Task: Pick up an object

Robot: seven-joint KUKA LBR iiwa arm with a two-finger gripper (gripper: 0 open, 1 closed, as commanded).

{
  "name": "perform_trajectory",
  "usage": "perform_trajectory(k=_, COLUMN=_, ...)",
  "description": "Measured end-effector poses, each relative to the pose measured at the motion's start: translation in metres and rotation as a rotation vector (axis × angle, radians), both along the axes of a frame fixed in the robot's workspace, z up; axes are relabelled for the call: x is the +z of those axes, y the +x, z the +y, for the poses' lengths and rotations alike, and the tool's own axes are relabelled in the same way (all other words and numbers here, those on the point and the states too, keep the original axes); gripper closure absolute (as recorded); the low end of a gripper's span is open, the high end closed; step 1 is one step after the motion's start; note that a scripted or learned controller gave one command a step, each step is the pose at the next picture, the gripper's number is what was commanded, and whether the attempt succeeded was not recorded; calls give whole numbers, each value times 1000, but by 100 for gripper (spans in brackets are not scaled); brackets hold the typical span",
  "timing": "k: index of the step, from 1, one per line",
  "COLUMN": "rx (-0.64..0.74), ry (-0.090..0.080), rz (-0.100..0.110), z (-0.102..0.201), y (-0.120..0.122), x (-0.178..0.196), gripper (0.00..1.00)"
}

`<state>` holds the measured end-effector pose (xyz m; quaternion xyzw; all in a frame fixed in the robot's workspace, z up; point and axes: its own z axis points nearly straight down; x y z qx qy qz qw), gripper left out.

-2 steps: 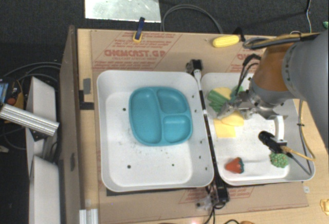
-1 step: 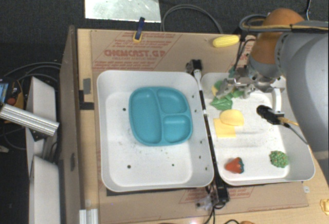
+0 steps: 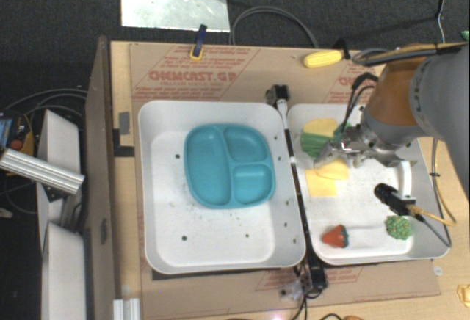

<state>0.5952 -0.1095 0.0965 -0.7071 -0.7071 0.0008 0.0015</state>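
On the left of the desk [image 3: 220,73], which is covered by a printed brown cardboard sheet, the left bin [image 3: 158,186] is seen: a shallow white tray of smooth plastic with rounded corners. A teal plate [image 3: 228,164] is laid flat in its middle; it is glossy, rounded-square in outline and divided into three compartments. The right bin [image 3: 367,256], of the same white plastic, is set just beside it, the two rims almost touching. Behind this bin, on the bare cardboard, a smooth yellow banana-shaped piece [image 3: 323,58] is laid. In the bin's rear left part a green leafy piece [image 3: 314,142] is found against a rounded yellow piece [image 3: 321,125], and just in front of them a pale yellow block [image 3: 322,183] with flat faces is placed. The metallic end effector [image 3: 344,144] is positioned low at the right edge of these three things. Whether it is open or closed, and whether anything is gripped by it, cannot be told. Near the front wall a red strawberry [image 3: 336,235] with a green cap is seen, well apart from the end effector. A knobbly green piece [image 3: 398,227] is lodged towards the front right corner. Above it the grey arm [image 3: 440,98], with its smooth orange band, is extended in from the right.
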Motion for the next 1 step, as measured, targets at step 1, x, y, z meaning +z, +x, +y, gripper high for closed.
perform_trajectory(k=1, rx=0, ry=0, rz=0, z=11, y=-34, x=-13, gripper=0)
